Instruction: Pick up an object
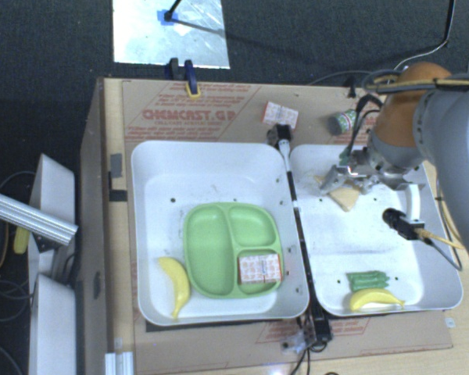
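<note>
Gripper [338,180] beside tan wedge [345,199], long axis running diagonally.

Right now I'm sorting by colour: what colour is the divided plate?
Light green plate, camera view.

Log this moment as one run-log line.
gripper over right bin, at tan piece | grasp unconfirmed | right bin: banana, green item | left bin: green plate

Red lettering "CHEMCAST GP" is printed on the brown board [195,114] covering the surface, up and left of the pincer [340,174]. Smaller red print beside it is illegible.
</note>
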Controlling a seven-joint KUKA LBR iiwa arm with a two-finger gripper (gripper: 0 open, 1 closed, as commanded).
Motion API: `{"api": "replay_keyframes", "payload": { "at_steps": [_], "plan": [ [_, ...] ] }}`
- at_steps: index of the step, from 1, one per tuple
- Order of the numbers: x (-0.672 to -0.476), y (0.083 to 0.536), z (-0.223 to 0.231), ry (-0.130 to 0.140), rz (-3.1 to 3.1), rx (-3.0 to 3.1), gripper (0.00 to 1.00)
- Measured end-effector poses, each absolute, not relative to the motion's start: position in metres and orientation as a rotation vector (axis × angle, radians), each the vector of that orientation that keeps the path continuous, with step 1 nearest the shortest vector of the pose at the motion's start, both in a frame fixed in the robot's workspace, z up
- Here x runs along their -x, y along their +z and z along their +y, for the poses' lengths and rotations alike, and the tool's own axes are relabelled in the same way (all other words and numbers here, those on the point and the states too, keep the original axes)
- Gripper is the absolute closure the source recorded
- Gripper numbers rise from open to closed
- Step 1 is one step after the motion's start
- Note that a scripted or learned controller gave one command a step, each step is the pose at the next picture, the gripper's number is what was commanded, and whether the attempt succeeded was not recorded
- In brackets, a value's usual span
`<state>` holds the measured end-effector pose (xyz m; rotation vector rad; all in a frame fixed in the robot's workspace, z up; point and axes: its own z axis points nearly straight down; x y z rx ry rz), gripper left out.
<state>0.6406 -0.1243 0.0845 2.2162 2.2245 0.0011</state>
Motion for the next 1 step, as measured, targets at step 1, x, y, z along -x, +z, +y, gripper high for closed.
{"api": "replay_keyframes", "payload": {
  "at_steps": [1],
  "plan": [
    [-0.6417,0.0981,-0.1241,0.001,2.229,-2.213,1.00]
  ]
}}
